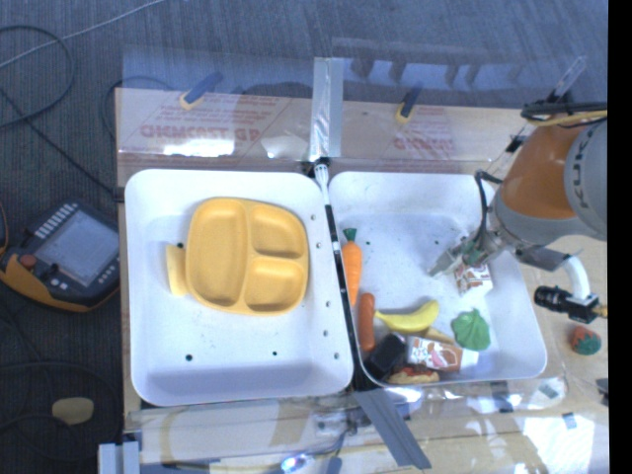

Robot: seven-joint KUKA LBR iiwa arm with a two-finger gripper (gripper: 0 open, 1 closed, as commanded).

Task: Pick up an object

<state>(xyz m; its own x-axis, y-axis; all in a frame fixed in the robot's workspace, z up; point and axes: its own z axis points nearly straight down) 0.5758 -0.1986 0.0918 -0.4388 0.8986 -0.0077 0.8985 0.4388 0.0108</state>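
Camera view, arm: you see the grey arm with its orange band (538, 171) reaching in from the right, over the right bin's far right side.
Gripper: the gripper (472, 253) is low over the right bin (395, 200), and its tip sits right at a small red-and-white carton (474, 277).
Pincer state: you cannot tell from this slant whether it is wide, narrow or closed on the carton; the wrist hides the tip.
Right bin, left wall: a carrot (352, 261) lies along the divider, with a red-orange sausage-shaped piece (366, 319) just below it.
Right bin, near edge: a banana (410, 316) lies across the bin near the front, a green leafy piece (472, 330) to its right, a dark object (384, 352) and a printed packet (434, 355) beside it at the front wall.
Left bin: you have a yellow divided tray (247, 255) lying in the left bin (237, 378), with a flat yellow piece (176, 271) touching its left edge.
Bench: a small red and green item (586, 340) rests outside the bins on the right.
Floor: a handheld pendant (64, 255) lies to the left of the bench.
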